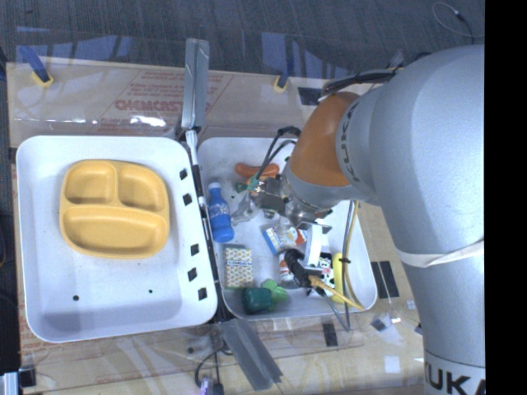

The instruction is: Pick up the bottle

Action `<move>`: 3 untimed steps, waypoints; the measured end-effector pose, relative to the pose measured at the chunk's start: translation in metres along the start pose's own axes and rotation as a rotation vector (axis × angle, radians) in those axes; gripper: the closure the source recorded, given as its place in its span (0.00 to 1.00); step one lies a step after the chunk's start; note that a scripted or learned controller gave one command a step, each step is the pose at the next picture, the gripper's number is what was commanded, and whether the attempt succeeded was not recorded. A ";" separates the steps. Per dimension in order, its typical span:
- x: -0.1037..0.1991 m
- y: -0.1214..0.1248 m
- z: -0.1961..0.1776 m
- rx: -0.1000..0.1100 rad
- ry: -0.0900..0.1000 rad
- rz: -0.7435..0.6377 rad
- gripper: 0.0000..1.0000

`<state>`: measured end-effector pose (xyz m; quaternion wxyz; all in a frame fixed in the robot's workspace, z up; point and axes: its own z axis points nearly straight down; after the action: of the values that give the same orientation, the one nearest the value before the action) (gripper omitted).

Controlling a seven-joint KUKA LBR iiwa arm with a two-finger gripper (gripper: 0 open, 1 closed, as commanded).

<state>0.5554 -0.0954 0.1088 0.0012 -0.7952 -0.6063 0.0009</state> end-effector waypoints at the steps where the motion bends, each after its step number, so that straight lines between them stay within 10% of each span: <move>1: 0.001 0.000 -0.009 0.002 -0.001 -0.006 1.00; 2: 0.069 -0.012 -0.105 0.000 0.001 0.369 1.00; 3: 0.068 -0.013 -0.105 0.001 0.000 0.369 0.00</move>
<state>0.5617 -0.0264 0.2138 0.0015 -0.8930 -0.4500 0.0012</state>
